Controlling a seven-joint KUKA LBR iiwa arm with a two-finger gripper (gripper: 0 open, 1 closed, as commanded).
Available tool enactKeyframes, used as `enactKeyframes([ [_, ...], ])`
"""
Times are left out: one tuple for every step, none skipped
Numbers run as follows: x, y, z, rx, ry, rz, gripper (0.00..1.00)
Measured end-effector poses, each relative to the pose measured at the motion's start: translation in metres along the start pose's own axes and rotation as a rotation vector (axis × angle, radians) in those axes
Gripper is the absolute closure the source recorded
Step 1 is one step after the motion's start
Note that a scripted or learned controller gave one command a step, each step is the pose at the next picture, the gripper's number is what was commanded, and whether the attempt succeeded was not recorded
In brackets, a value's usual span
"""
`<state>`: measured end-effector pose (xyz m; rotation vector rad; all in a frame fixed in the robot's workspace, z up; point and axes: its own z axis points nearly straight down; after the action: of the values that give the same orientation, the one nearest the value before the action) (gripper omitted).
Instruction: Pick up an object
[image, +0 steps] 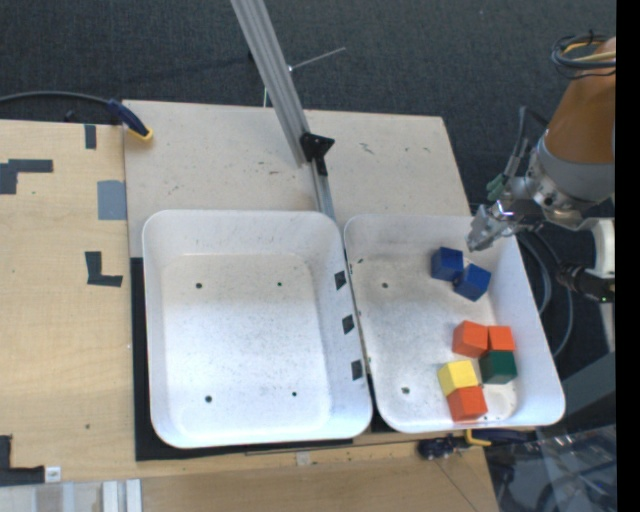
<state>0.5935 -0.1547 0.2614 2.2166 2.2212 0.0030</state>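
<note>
Nearest edge of right bin (530, 405): cluster of 5 blocks seen. Orange block (466, 403) at front, yellow block (458, 376) touching just behind it, green block (498, 367) beside to the right, then 2 more orange blocks (470, 338) and (501, 338) side by side behind. Blocks roughly cubic, so no clear long axis; faces sit a bit skewed to bin walls.

Mid bin: 2 blue blocks, (473, 281) and (447, 263), touching at corners, both rotated diagonal vs bin edges, apart from the cluster.

Far right corner of same bin: gripper (482, 232) is seen just above the rim, near the blue pair, nothing seen between fingers; finger gap too small/blurred to be judged. Arm's orange band (585, 125) is seen behind it.

Left bin (160, 250) is set alongside, rims touching. Grey rail (275, 75) runs diagonally at far side, above bin junction.
</note>
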Motion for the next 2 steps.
enactKeyframes([
  [0.063, 0.0, 0.002, 0.004, 0.003, -0.005, 1.0],
  [0.12, -0.011, 0.003, 0.005, 0.003, -0.005, 1.0],
])
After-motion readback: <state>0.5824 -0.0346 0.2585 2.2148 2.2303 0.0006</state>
